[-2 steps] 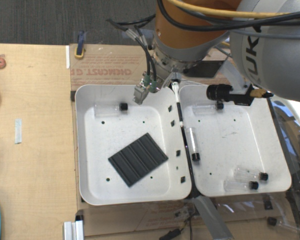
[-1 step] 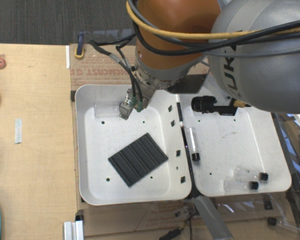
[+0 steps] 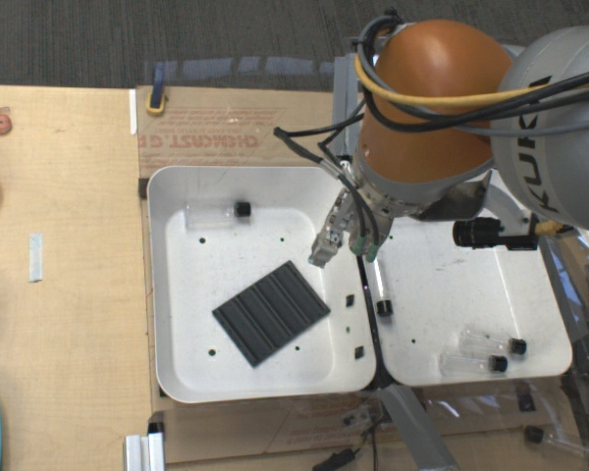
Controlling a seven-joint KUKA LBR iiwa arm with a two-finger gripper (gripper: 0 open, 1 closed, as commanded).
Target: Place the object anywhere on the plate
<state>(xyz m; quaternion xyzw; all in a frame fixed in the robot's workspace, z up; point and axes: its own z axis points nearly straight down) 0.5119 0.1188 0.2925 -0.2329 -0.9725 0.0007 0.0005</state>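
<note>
Your arm hangs over the seam between two white bins, with the dark ribbed plate just below and left of the gripper.

The left bin [image 3: 167, 263] holds the plate [image 3: 271, 313], its long axis slanting up toward your gripper [image 3: 326, 248]. Whether the gripper is open or holding anything cannot be told. Two clear, black-capped vials [image 3: 479, 353] lie well off, down-right of it in the other bin.

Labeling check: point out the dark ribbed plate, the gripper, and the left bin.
dark ribbed plate [image 3: 271, 313], camera view, centre of its top face
gripper [image 3: 324, 254], camera view, at its fingertips
left bin [image 3: 163, 292], camera view, left rim
</note>
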